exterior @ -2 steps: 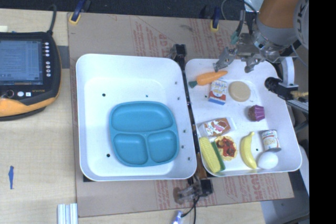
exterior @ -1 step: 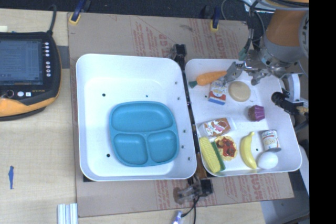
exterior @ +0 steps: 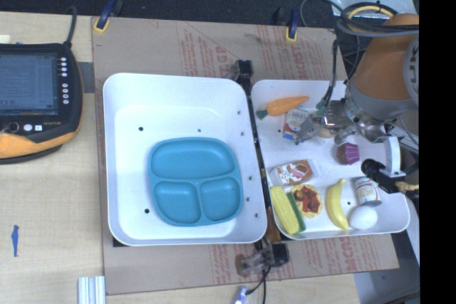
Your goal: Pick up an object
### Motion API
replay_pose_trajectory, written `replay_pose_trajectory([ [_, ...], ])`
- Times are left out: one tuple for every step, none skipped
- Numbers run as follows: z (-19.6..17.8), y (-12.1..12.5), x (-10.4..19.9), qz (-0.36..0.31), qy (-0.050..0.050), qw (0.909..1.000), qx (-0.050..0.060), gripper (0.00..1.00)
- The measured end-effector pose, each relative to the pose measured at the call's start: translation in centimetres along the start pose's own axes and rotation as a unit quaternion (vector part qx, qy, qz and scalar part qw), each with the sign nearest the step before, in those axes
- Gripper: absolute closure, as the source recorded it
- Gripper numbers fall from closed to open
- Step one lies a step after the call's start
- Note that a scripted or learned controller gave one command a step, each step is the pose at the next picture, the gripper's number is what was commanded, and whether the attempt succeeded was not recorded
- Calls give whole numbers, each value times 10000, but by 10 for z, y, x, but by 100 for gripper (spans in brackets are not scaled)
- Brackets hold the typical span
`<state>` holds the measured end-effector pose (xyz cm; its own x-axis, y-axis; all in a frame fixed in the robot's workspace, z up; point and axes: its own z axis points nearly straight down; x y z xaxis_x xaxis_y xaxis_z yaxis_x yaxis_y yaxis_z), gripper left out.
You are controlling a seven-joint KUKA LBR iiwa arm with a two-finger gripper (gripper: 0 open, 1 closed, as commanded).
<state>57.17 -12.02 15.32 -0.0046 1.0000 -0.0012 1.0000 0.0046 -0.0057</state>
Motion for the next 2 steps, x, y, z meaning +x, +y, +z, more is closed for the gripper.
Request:
replay_pose_trajectory([
  [-35,2,-50,11,2,10000,-13,0],
  [55,-4,-92,-2,0,10000,-1,0],
])
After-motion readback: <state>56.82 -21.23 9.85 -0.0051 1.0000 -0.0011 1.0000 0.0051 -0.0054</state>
